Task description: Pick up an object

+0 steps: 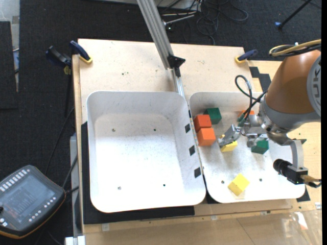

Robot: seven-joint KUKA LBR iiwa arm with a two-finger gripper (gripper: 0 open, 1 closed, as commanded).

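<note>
In the camera view, two shallow white bins are seen side by side on a pale bench (133, 65). The left bin (97, 111) occupies the centre-left of the frame, and the right bin (271, 190) lies at centre-right. The arm (294, 93), grey with an orange section, is extended in from the right edge over the right bin.

The gripper (228, 140) is lowered at the middle of the right bin, and a small yellow block (229, 146) is seen between its fingertips, tilted, with its pale yellow faces partly covered by the metal fingers. The fingers are pressed against that block.

Two orange blocks (204, 129) are stacked edge to edge just left of the gripper, near the bin's left wall. A green block (213, 115) touches the upper orange one at upper right. Another green block (260, 146) lies under the wrist, right of the gripper. A second yellow block (238, 184) rests apart, toward the lower edge of the bin.

A grey pendant (25, 200) is seen at the lower left of the frame.
</note>
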